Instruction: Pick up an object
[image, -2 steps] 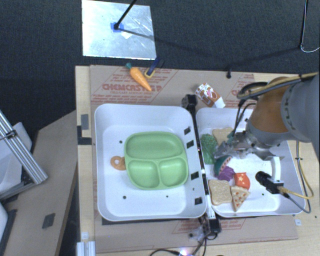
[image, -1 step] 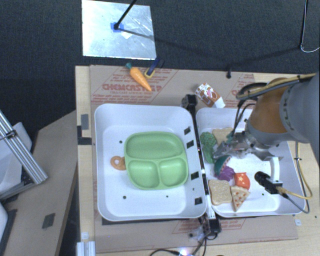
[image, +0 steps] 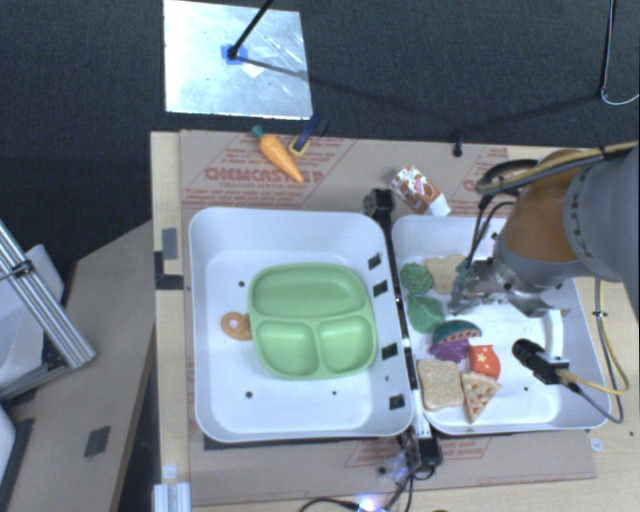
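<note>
My gripper (image: 463, 296) is low in the right bin (image: 575, 405), at its left-middle part, with the grey arm and orange band coming in from the right. Toy food lies around it: a green broccoli piece (image: 415, 277) and a tan cracker (image: 444, 271) just to its left and above, and a green leaf (image: 425, 314) to its lower left. Right below it is a watermelon slice (image: 456, 330) over a purple piece (image: 450, 350). Nearer the front lie a red piece (image: 485, 360), a bread slice (image: 438, 384) and a pizza wedge (image: 479, 396).
The left bin (image: 215, 400) holds a green divided plate (image: 312, 320) and a small pretzel (image: 237, 326) to the plate's left. Behind the bins on the cardboard lie a toy carrot (image: 280, 157) and a small packet (image: 420, 190). A silver sheet (image: 238, 60) lies farther back.
</note>
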